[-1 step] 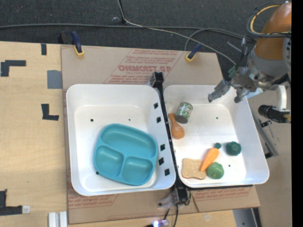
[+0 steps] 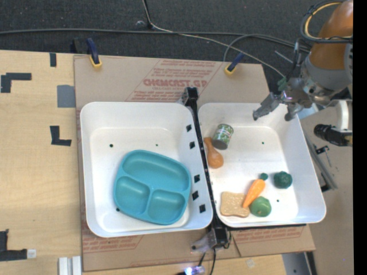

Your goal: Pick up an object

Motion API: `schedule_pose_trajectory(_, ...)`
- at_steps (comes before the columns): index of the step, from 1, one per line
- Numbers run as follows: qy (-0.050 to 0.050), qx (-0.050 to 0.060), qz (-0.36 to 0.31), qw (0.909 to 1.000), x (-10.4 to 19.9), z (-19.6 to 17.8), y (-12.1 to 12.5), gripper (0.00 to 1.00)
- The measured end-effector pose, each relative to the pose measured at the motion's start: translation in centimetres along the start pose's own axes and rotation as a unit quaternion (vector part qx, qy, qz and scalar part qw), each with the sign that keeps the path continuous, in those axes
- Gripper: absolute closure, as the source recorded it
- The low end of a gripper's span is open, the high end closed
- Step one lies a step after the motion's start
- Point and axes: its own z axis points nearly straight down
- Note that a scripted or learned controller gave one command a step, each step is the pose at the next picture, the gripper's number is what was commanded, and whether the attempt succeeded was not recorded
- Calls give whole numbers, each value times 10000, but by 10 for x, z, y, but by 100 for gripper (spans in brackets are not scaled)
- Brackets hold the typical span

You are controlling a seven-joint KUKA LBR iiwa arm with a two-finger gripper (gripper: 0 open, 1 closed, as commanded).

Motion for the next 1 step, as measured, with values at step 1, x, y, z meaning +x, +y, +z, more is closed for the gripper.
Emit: schedule_pose_trajectory(1, 4, 32, 1, 10000, -1, 65, 0, 0)
